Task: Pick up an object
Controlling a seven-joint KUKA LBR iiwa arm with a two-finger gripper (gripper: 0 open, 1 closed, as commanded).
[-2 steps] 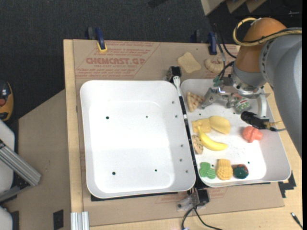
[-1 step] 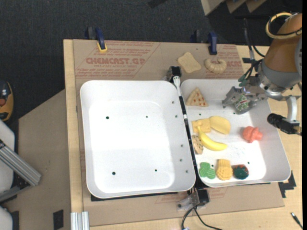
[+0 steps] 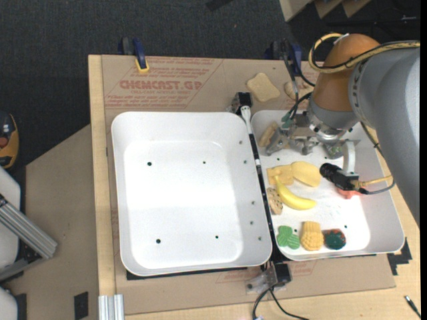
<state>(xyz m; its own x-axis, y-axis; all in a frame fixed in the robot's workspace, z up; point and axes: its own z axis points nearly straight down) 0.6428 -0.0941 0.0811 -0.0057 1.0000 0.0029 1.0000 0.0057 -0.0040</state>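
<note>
Two white bins sit side by side on the tabletop (image 3: pixel 167 79). The right bin (image 3: pixel 373 232) holds eight toy foods. These are one banana (image 3: pixel 295 199), one corn cob (image 3: pixel 310 236), one green piece (image 3: pixel 285 237), one red-and-green piece (image 3: pixel 334 239), one pale yellow lump (image 3: pixel 307 173), one yellow slab (image 3: pixel 280 175), one speckled biscuit (image 3: pixel 274 201) and one tan chunk (image 3: pixel 269 137). The arm (image 3: pixel 340 79) hangs over that bin's far end, with the jaws near the tan chunk. I cannot tell if the jaws are wide or narrow. One bread slice (image 3: pixel 262 87) lies beyond the left bin (image 3: pixel 187 199).
</note>
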